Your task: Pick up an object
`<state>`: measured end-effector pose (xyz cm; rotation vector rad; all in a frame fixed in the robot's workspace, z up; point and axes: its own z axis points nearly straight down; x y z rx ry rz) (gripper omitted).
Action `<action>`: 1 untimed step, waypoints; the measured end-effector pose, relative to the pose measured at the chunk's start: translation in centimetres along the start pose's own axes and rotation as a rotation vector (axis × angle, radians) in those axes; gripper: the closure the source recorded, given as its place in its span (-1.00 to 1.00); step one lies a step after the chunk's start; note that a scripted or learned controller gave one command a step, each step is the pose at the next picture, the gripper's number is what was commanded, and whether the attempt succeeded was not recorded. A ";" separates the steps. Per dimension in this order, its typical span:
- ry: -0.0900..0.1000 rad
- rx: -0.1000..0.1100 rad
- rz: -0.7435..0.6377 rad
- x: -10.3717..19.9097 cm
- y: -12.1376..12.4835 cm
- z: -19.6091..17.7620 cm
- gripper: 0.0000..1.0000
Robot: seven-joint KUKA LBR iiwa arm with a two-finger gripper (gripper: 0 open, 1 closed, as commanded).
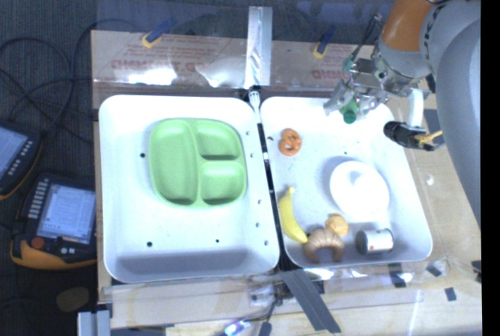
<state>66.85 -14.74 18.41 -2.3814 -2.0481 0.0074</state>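
Take the round white plate (358, 187) in the right bin (398, 244) as your landmark; it is smooth, glossy and slightly domed. Above it, near the bin's far rim, you see the gripper (351, 109), bare metal with green fingertips (349, 116), hanging off the orange-banded arm (412, 14). Its prongs stand spread apart, nothing between them. Up and to the plate's left you find a small knotted pretzel (290, 142), orange-brown. Left of the plate lies a curved yellow banana (291, 218). Just below the plate sits a lumpy tan piece (337, 225), touching a ridged brown croissant (323, 244). Below the plate's right side, a short metallic can (376, 241) lies on its side. Well left of the plate, the left bin (125, 244) holds a green three-compartment tray (196, 161), matte, with rounded corners.
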 end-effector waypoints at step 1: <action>0.001 0.000 0.035 0.5 0.0 -3.6 1.00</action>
